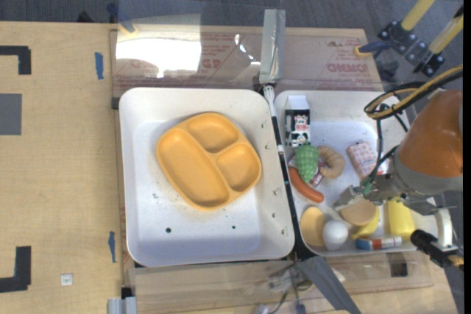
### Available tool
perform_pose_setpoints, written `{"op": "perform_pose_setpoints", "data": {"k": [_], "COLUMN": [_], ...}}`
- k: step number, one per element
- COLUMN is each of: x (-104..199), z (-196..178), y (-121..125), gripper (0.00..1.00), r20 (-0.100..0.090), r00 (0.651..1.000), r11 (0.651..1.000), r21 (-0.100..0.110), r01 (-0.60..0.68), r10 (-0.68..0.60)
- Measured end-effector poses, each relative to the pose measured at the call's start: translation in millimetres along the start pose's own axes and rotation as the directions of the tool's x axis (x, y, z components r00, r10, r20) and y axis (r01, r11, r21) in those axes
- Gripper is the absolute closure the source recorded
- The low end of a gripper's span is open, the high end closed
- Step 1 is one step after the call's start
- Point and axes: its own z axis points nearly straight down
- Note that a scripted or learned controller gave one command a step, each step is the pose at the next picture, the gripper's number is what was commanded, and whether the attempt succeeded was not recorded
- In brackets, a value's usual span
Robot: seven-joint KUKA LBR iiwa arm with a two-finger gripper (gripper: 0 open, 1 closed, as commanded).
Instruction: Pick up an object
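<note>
You cannot tell the gripper's state. Just beneath it the tan piece crowds the yellow bottle and white ball; expect a jammed, glancing grab.

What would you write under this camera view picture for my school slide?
Robot gripper reaches into a toy-filled white bin beside a yellow divided plate.

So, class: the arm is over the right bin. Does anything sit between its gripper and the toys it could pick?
Nothing visible does. The gripper hangs low in the right bin, directly above the tan cup, with the yellow bottle beside it.
</note>
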Motion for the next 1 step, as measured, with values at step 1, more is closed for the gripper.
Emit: {"op": "perform_pose_setpoints", "data": {"k": [1], "x": [-0.2], "z": [-10.3], "y": [1.3], "gripper": [1.00], "r20": [0.002], "r00": [1.000], "r11": [1.000], "r21": [-0.005], "r01": [-0.001], "r10": [0.001]}}
